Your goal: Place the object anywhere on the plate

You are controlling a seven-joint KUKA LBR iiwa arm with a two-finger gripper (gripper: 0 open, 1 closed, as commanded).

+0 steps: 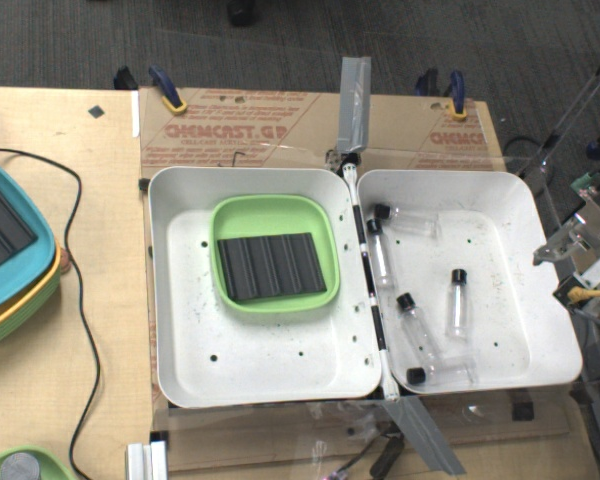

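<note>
Camera view: clear vials (458, 303) faint, r. bin (540, 268).

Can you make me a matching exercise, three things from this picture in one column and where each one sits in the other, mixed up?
Things:
1. square green plate
2. dark ribbed rectangular pad
3. clear plastic vials with black caps

Places:
A. lying on the green plate
B. scattered in the right white bin
C. resting in the left white bin

Pairs: 1-C, 2-A, 3-B
</note>
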